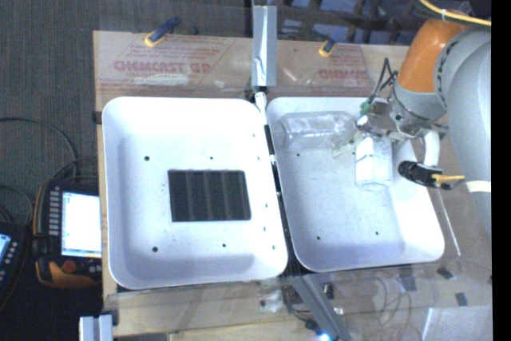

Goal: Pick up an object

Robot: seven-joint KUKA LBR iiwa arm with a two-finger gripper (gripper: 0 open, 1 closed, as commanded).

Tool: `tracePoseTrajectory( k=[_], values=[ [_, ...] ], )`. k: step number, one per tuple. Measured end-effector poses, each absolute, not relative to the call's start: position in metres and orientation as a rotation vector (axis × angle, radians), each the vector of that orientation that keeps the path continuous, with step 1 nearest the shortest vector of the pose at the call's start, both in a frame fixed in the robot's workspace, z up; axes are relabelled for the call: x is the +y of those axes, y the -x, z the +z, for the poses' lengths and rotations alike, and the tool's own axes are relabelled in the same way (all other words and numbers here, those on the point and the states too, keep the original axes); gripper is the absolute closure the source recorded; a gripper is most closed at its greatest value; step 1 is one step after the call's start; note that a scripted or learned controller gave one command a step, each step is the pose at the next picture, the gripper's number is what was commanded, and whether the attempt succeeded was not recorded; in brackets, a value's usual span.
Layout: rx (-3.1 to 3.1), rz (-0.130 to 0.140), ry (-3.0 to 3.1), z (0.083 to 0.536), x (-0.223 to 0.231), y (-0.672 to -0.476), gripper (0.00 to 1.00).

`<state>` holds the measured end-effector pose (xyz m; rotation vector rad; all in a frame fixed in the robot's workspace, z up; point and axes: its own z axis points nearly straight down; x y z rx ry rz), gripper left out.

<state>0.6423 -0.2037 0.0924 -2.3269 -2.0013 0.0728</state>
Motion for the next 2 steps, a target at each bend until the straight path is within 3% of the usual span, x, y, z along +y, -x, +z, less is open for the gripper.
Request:
tracePoseTrajectory(
  k=[1,2],
  values=[
    [-2.154,0.037,2.262,0.159,-0.171,-0.661,1.00],
    [-2.149,0.036,2.258,0.176,-0.080,-0.662,1.00]
  ],
)
